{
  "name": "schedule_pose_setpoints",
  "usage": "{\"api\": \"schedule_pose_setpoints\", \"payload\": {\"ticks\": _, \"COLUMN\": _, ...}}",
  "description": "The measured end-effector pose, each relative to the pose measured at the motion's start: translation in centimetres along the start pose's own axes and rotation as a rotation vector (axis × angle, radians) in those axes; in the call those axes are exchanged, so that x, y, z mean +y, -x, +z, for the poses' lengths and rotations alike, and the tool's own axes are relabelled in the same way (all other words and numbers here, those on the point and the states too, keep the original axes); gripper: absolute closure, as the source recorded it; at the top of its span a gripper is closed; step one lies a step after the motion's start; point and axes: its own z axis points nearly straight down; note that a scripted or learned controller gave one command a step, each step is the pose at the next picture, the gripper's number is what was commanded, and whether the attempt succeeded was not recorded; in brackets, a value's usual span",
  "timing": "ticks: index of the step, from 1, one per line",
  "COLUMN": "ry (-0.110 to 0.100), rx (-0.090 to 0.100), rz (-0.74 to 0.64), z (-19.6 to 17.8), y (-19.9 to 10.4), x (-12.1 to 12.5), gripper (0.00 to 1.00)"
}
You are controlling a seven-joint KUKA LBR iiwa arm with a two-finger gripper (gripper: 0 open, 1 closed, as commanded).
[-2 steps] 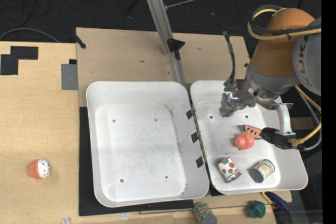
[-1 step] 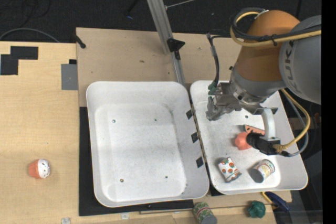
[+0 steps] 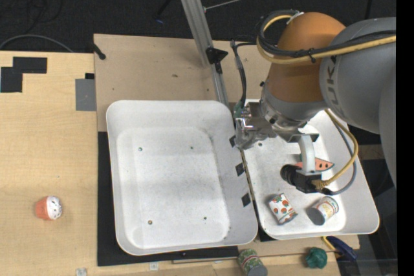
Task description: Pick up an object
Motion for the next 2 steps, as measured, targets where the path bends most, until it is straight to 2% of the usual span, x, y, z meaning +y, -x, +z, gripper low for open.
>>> {"api": "schedule_pose_setpoints", "payload": {"ticks": 1, "ry": -0.002, "rx": 0.0, "rz": 0.0, "z": 1.36, "y": -5.45, "x": -1.06, "gripper": 1.0}}
{"api": "schedule_pose_setpoints", "payload": {"ticks": 2, "ry": 0.0, "rx": -0.002, "rz": 0.005, "z": 1.28, "y": -5.16, "x": -1.0, "gripper": 0.0}}
